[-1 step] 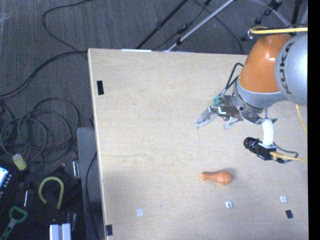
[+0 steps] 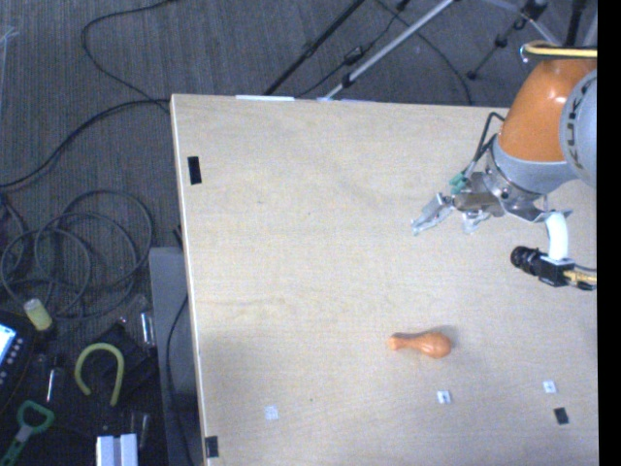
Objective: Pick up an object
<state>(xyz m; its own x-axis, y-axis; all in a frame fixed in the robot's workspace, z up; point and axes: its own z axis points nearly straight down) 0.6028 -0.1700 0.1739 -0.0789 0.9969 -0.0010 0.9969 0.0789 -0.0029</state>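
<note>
A small orange object (image 2: 422,344), bulb-shaped with a thin neck pointing left, lies on the pale wooden bench top (image 2: 310,260) toward the front right. My gripper (image 2: 448,220) hangs over the right side of the board, well behind the orange object and slightly right of it. Its two silvery fingers (image 2: 425,221) stand apart, open, and there is nothing between them. The grey arm with its orange band (image 2: 543,115) comes in from the right edge.
Small square markers (image 2: 443,396) dot the board's front right. A black tab (image 2: 194,170) sits near its left edge. A black fitting (image 2: 536,260) juts from the wrist on the right. Cables and tools (image 2: 87,260) lie on the floor to the left.
</note>
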